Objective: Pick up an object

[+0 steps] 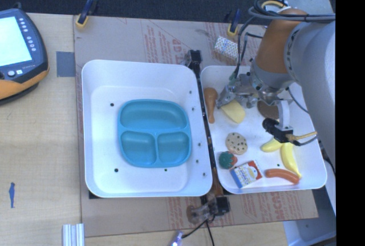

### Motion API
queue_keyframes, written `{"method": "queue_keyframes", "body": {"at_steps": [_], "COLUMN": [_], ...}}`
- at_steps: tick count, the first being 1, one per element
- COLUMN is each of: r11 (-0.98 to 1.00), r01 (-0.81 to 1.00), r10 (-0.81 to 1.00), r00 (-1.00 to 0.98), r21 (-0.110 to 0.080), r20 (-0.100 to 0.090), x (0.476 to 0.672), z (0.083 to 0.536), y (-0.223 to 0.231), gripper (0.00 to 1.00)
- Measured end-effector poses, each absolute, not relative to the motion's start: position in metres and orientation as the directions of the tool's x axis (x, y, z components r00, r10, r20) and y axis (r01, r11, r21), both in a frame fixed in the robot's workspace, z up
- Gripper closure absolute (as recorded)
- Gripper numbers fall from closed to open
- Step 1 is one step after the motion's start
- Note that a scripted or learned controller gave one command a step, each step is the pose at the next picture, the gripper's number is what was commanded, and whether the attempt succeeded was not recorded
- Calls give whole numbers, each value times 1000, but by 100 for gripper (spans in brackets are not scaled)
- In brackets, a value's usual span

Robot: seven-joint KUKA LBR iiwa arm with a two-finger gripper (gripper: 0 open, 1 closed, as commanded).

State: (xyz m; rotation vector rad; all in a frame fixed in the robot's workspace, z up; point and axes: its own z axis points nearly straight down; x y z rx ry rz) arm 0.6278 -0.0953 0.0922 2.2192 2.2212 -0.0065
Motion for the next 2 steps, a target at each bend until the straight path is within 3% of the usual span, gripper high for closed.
{"method": "queue_keyframes", "body": {"at_steps": [1, 2], "r11": [4, 3], "r01": [1000, 1000], "r10": [1000, 1000], "r00": [-4, -3], "r21": [-6, -4], "r20": [-1, 1], "x": [656, 638], "z": [92, 92], "y": [-101, -110], "gripper": [0, 0]}}
